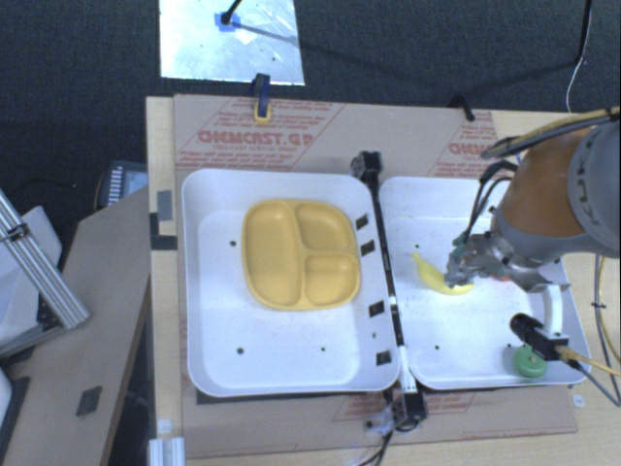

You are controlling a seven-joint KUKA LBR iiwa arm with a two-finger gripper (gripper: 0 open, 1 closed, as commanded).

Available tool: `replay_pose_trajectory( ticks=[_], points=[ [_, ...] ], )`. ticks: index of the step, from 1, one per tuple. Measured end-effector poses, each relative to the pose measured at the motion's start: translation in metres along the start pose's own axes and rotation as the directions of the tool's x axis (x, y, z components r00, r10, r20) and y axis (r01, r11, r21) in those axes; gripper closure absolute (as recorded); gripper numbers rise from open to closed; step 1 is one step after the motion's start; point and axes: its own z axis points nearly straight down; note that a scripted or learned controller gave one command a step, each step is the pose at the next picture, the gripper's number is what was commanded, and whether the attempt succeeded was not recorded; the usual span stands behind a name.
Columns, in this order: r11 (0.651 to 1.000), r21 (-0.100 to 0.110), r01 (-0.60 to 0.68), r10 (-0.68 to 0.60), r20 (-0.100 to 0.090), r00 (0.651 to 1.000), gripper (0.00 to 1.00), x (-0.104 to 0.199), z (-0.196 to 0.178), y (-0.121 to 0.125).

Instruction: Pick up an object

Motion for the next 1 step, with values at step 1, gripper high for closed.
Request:
replay_pose_trajectory(
  ticks=[1],
  points=[
    [1.000,-0.003,0.003,-0.003,0.000,1.000,1.00,0.0007,-0.0433,0.0002]
  ],
)
